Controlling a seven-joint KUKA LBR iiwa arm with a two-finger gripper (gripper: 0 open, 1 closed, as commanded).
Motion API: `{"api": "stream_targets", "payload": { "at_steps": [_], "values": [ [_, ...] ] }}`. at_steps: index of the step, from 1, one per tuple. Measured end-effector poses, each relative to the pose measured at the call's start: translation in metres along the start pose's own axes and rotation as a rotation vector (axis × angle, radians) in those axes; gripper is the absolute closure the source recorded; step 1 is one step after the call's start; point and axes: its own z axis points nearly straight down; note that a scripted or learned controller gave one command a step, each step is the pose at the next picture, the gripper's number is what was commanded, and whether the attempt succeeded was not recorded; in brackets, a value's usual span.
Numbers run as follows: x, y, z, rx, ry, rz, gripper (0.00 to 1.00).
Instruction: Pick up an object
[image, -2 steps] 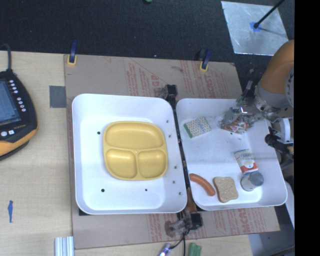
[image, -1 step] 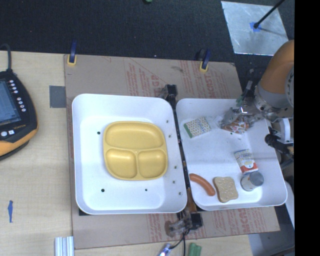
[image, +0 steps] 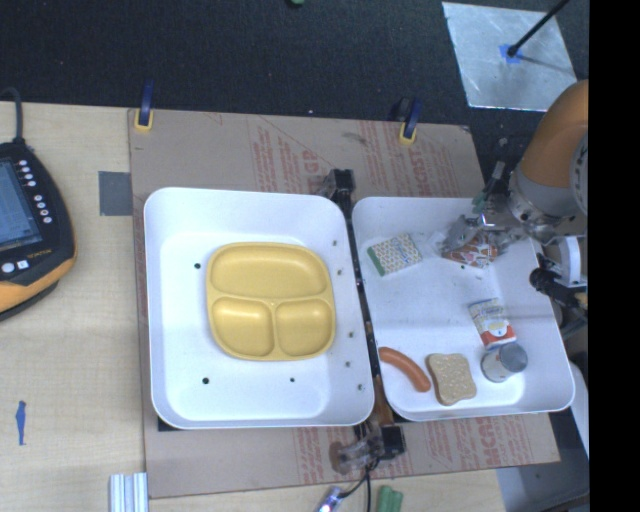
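arm cropped right, tool fingers unclear

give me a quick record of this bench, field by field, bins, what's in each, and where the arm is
left bin: holds a yellow divided plate
right bin: holds a green-edged packet, a crumpled wrapper, a small bottle, a toy sausage, a toy bread slice
arm: at the right bin's far right corner
pincer: low over the crumpled wrapper; grip hard to judge
outside the bins: a handheld control pad on the bench at the left
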Motion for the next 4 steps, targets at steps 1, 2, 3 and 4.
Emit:
{"api": "stream_targets", "payload": {
  "at_steps": [1, 2, 3, 4],
  "values": [
    [0.000, 0.000, 0.000, 0.000, 0.000, 0.000, 0.00],
    [0.000, -0.001, -0.010, 0.004, 0.000, -0.002, 1.00],
    [0.066, -0.011, -0.052, -0.009, -0.005, 0.001, 1.00],
    [0.112, -0.073, -0.104, -0.010, -0.006, 0.000, 1.00]
  ]
}}
